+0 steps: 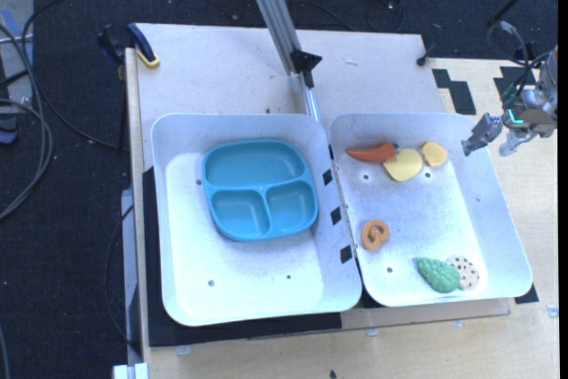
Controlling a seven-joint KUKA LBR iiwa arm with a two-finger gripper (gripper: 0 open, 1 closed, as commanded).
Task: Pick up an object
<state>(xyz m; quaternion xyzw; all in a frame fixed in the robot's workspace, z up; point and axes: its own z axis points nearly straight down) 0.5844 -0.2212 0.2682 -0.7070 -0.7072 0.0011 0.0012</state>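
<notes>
Gripper (493,138) hanging at the right bin's (497,217) upper right rim, fingers spread apart and gripping nothing.

Largest to smallest: the bench (373,58) is carrying two white bins side by side; the left bin (177,280) is holding a blue divided tray (261,189) near its middle. Along the right bin's far end are lying an orange carrot (372,152), a yellow pear-like piece (404,164) and a small yellow lump (434,153), close together. A pretzel (375,234) is sitting mid-bin, while a green leafy piece (438,273) is touching a speckled cookie (463,272) at the near edge. No writing or labels are readable.
</notes>
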